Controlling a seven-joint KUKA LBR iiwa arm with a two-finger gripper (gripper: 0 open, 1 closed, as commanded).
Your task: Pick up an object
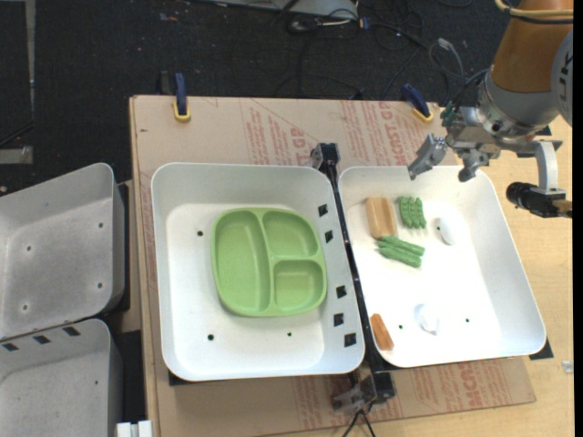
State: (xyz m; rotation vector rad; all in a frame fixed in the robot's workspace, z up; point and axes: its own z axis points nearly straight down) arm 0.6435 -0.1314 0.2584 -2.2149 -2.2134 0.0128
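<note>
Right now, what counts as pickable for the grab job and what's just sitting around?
Job:
gripper, open, above right bin
tan block
green pieces
orange piece
white pieces

Lying about:
green plate in left bin
clamps

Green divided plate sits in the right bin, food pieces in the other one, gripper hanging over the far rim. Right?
Not quite. The camera view shows the green divided plate in the left bin; the food pieces, such as the tan block, lie in the right bin. The gripper does hang over the far rim.
</note>
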